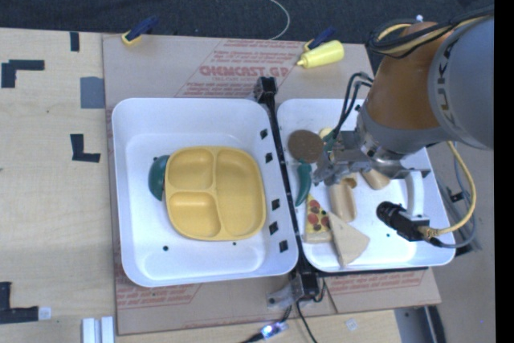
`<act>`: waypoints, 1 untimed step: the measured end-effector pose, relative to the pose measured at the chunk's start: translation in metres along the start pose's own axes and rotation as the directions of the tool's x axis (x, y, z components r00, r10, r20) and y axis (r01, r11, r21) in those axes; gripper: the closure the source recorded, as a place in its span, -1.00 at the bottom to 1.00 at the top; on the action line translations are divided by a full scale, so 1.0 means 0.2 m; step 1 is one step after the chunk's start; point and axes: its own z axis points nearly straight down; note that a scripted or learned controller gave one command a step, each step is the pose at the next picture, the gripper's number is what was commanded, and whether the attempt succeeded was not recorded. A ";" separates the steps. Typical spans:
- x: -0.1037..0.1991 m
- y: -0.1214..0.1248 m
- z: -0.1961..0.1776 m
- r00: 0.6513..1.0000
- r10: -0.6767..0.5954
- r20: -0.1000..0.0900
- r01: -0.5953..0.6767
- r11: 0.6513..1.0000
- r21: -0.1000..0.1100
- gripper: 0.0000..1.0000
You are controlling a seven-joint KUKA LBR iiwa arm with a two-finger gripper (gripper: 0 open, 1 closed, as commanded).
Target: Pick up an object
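My gripper (344, 171) hangs low over the middle of the right bin (426, 253), the grey arm with its orange band (401, 92) covering the bin's far right part. Directly below the gripper lies a tan, bread-like piece (344, 202). A brown round disc (304, 145) sits to the gripper's left, and a teal curved piece (303, 182) lies by the bin's left wall. Toward the front are a pizza-slice toy (317, 221) and a beige wedge (350, 242). Another small tan piece (377, 179) shows just right of the gripper.
The left bin (132, 132) holds a yellow divided plate (215, 193) with a teal object (157, 179) poking out at its left edge. A black divider (277, 165) separates the bins. Yellow clamps (321, 55) and cables sit around the bench.
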 end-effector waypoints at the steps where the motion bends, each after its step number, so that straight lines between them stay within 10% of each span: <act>1: 0.25 -0.01 0.02 1.000 0.000 0.000 0.000 1.000 -0.001 1.00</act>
